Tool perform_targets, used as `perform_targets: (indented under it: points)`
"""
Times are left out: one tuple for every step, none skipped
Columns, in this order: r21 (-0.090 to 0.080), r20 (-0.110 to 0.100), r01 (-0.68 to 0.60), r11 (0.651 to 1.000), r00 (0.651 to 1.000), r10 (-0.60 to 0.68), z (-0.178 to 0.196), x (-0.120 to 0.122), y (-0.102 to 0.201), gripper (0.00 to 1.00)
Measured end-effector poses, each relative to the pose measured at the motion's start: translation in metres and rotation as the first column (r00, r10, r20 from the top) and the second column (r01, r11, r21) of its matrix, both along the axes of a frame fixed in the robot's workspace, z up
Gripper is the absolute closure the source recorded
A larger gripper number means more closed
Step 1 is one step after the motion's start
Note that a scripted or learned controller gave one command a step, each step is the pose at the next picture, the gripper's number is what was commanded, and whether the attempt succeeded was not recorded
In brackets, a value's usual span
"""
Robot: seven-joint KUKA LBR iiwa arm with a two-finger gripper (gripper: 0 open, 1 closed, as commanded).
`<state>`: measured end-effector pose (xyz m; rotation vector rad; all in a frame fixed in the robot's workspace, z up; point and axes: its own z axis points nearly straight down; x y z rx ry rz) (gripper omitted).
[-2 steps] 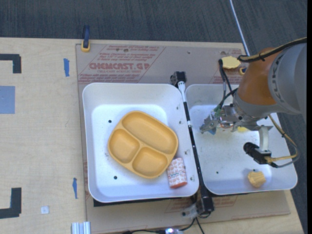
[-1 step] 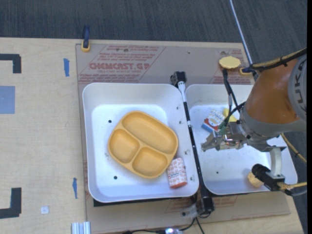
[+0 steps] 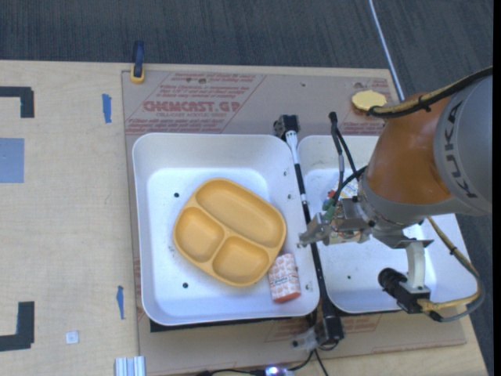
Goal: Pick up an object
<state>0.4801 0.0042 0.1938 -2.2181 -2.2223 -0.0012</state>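
A yellow three-compartment plate [image 3: 228, 231] lies flat in the middle of the left bin [image 3: 156, 210]. A small white and orange container [image 3: 284, 277] lies on its side by that bin's front right corner, just off the plate's rim. My gripper [image 3: 315, 233] hangs low over the wall between the two bins, at the left edge of the right bin [image 3: 352, 292]. It is right of the plate and a little behind the container. Nothing shows between its jaws, and the wrist hides much of the right bin's floor.
Both bins stand on a brown printed board [image 3: 203, 100]. A small yellow disc [image 3: 368, 100] rests on the board behind the right bin. A black clip [image 3: 287, 124] sits at the back between the bins. Pale benchtop [image 3: 63, 225] stretches to the left.
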Motion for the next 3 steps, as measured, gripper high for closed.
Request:
perform_targets:
  points:
    - [-0.001, -0.002, 0.002, 1.000, 1.000, -0.002, -0.002, -0.001, -0.040, 1.00]
    - [-0.001, 0.003, 0.001, 1.000, 1.000, -0.001, 0.008, 0.001, -0.040, 1.00]
    - [-0.002, 0.005, 0.000, 1.000, 1.000, 0.000, 0.011, 0.001, 0.001, 1.00]
